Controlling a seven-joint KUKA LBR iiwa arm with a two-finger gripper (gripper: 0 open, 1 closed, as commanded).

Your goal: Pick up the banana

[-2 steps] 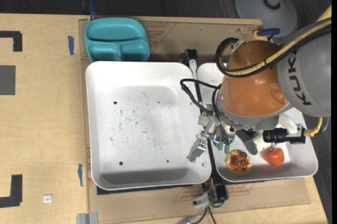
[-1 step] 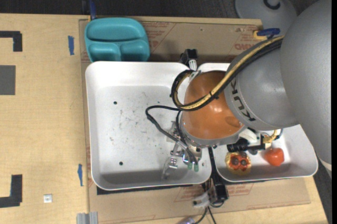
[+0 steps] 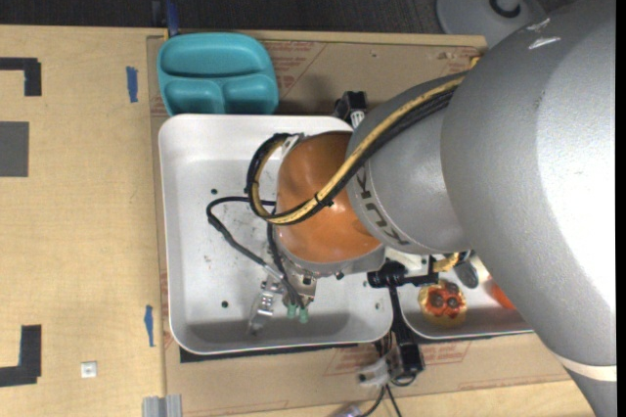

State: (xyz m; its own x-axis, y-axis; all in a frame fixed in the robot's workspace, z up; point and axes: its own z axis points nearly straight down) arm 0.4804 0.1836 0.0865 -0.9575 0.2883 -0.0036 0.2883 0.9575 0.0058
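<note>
My gripper [image 3: 280, 307] hangs low over the near part of the left white bin [image 3: 186, 209], close to its front wall. Its two fingers [image 3: 262, 309] point down at the bin floor with a gap between them, and I see only bare white floor in that gap. The gripper is open. The orange wrist band [image 3: 318, 209] and the big grey arm body [image 3: 509, 180] cover the right half of this bin and most of the right bin. What lies beneath them is hidden.
A teal moulded tray [image 3: 217, 72] rests just behind the left bin. In the right bin [image 3: 469, 332] a small orange and red object [image 3: 442, 301] peeks out beside the arm. Black cables [image 3: 227, 227] loop from the wrist over the left bin floor.
</note>
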